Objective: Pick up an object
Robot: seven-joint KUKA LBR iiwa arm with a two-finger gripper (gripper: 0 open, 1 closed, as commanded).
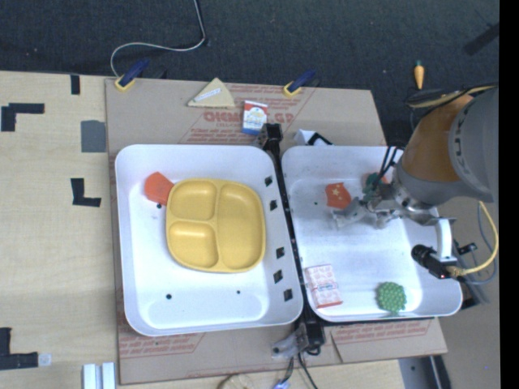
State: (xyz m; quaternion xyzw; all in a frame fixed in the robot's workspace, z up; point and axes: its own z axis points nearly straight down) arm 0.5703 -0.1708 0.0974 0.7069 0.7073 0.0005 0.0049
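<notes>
Red block [336, 194] just beside the tool [350, 213] (grip state unclear), green ball [391, 297] well apart.

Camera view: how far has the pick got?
Done: the claw is down in the right bin, beside the red block. In hand: nothing visibly gripped. Left: grasping and lifting; the block, green ball and card all lie on the bin floor.
</notes>
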